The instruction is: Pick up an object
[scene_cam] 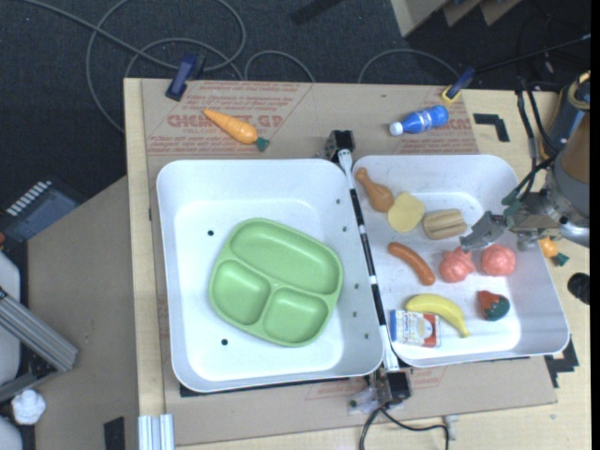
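The arm reached in over the right edge of the worktop (141,251), and its tool (487,232) hung low over the right bin (525,340), close to that bin's right wall. Whether its fingers were spread or pressed together could not be told from this slant, and nothing was seen held between them. The nearest candidates were two pink, roundish toys lying just below the fingertips toward the bin's front: the pink piece (457,266) on the left and the second pink piece (498,260) on the right (both compact, with no real long axis to align to). The bread roll (443,223) lay just beside the tool toward the bin's centre, its long axis running left to right. The sausage (412,262) and banana (439,311) sat farther off. Judged from this, the shortest move would have been a small drop toward the front.
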`<state>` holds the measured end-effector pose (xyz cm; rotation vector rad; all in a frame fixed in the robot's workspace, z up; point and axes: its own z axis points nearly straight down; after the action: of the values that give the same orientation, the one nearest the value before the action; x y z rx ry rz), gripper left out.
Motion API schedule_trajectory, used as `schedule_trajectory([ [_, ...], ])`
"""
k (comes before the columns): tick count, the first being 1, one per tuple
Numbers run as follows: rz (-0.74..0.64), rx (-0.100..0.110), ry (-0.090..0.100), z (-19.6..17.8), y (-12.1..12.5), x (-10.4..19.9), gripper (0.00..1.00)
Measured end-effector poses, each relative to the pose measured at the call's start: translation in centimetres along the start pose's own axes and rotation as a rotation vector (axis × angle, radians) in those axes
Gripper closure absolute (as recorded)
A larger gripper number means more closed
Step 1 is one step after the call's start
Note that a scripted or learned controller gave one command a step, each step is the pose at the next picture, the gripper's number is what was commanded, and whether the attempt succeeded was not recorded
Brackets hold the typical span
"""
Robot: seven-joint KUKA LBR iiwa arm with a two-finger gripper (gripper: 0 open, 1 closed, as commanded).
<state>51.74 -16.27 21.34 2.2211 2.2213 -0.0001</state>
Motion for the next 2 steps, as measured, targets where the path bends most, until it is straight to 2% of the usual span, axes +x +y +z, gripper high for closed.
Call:
schedule_trajectory([
  [1,-0.001,0.0,0.001,12.9,2.1,5.2,0.0],
  [2,0.0,0.002,0.002,12.9,0.8,7.1,0.0],
])
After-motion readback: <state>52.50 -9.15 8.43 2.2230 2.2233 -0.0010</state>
